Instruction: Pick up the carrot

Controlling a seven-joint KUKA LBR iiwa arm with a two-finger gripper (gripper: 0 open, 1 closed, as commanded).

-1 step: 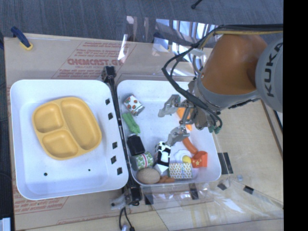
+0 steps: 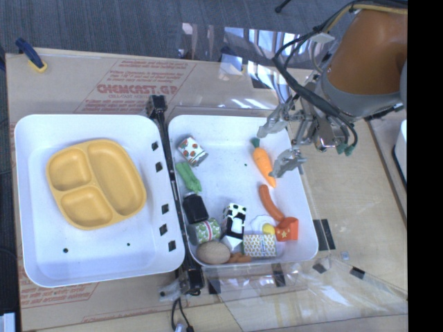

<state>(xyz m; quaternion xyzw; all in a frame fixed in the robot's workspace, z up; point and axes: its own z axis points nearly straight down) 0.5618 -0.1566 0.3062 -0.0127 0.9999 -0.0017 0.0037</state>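
The carrot (image 2: 263, 164), orange with a small green top, lies on the floor of the right bin (image 2: 221, 126), near its right wall and pointing toward the front. My gripper (image 2: 273, 149) hangs at the carrot's right side, open. One finger (image 2: 268, 126) sits just behind the green top, and the other finger (image 2: 286, 163) sits beside the carrot's lower half. The carrot lies at the mouth of the gap and is not clamped.
In the right bin lie an orange sausage (image 2: 271, 203), a red block (image 2: 287, 229), a green pod (image 2: 188, 176), a small can (image 2: 192, 151), a black item (image 2: 195, 208) and an egg (image 2: 213, 252). The left bin (image 2: 41, 254) holds a yellow divided tray (image 2: 93, 182).
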